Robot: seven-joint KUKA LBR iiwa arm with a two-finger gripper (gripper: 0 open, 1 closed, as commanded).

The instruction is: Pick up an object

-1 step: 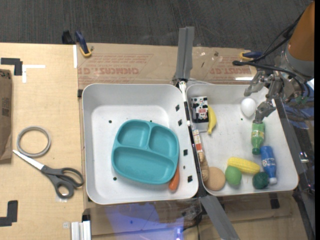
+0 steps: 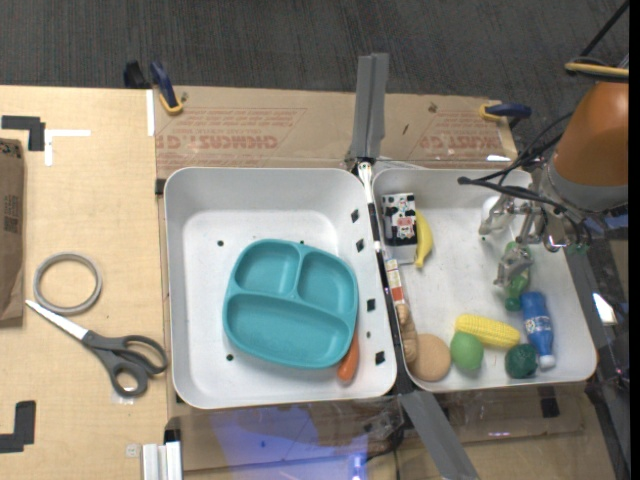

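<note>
Gripper (image 2: 515, 260) hangs low over the right bin (image 2: 455, 193), just above a green object (image 2: 515, 290) — probably its target (fingers' spread: cannot tell).

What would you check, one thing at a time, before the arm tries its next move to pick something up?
1. Gripper positioned over the right bin: ok.
2. A target lies beneath it, the small green object: ok.
3. Object held between the fingers: cannot tell.
4. Neighbours close by: not ok, the blue bottle lies right beside the green object.
5. Corn cob and banana lie apart from the gripper: ok.
6. Left bin holds the teal tray, away from the arm: ok.
</note>
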